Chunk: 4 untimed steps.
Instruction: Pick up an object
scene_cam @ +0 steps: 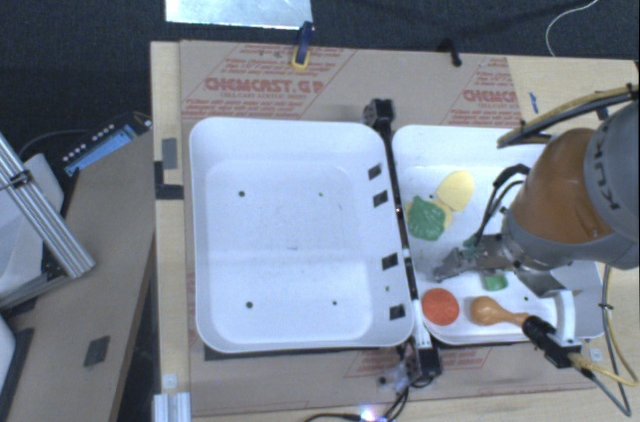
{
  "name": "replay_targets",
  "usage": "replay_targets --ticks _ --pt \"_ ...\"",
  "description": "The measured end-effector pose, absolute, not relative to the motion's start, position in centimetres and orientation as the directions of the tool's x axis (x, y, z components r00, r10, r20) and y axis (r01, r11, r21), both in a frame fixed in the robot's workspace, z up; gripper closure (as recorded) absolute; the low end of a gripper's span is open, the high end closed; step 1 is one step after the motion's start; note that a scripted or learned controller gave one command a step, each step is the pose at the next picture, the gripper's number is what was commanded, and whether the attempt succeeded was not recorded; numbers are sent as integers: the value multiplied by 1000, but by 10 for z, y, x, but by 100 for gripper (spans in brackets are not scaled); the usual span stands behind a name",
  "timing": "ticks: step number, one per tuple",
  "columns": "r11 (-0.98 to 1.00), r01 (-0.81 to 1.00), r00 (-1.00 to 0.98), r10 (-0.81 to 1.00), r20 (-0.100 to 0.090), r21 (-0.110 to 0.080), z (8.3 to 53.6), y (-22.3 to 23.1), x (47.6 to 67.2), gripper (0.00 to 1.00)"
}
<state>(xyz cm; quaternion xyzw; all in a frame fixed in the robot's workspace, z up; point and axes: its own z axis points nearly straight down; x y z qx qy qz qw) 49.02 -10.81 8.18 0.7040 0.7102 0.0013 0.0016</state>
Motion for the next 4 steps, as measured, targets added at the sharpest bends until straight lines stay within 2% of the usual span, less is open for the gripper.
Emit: replay_targets --ticks 1,2,3,4 --pt "9 1000 -9 1000 -1 9 86 -91 569 0" --pt "11 1000 -11 1000 -1 21 193 -56 669 0" --pt "11 1000 -11 1000 -2 7 197 -59 664 100" --pt "8 1000 -8 1000 1 15 331 -17 667 100"
